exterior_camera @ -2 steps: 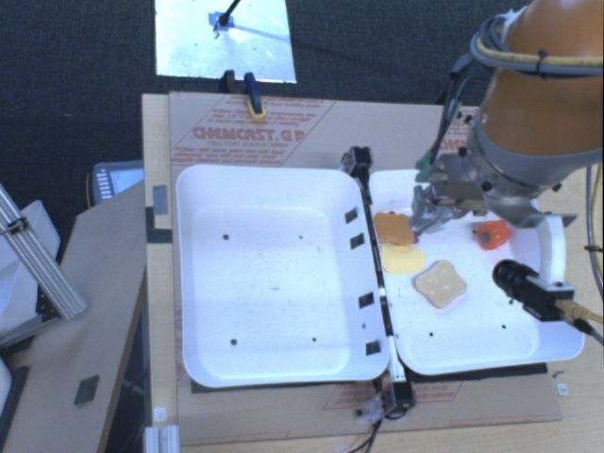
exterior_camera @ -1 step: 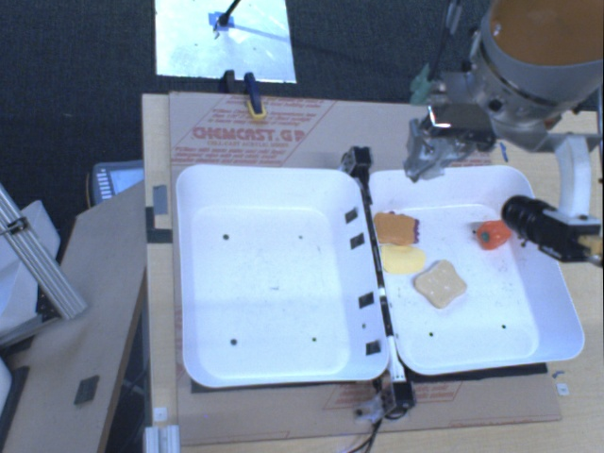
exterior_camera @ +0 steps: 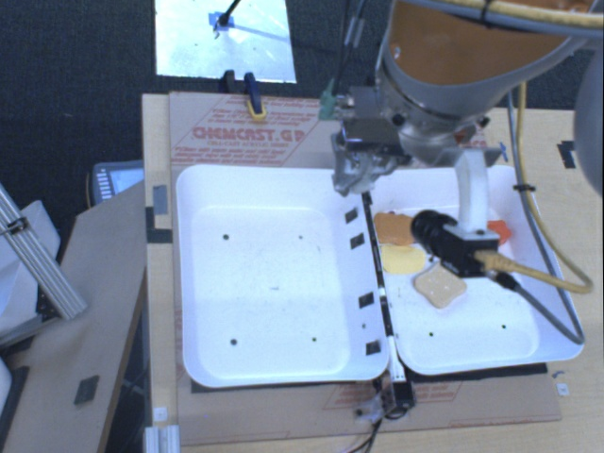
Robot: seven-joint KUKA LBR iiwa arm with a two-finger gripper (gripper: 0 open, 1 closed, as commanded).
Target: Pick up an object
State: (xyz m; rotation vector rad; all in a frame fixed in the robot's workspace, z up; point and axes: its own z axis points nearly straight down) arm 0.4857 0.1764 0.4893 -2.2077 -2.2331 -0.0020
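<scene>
Above the right bin [exterior_camera: 528, 347], the gripper [exterior_camera: 357, 179] hangs near the divider, jaw state impossible to tell; toy food pieces [exterior_camera: 415, 253] lie beside it, so a clean descent onto one matters.

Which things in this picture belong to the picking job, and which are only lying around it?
For the job:
- gripper, above the divider between the bins
- orange piece, yellow piece and tan slice in the right bin

Lying about:
- left bin
- cardboard sheet under the bins
- blue and yellow clamp on the sheet's far edge
</scene>
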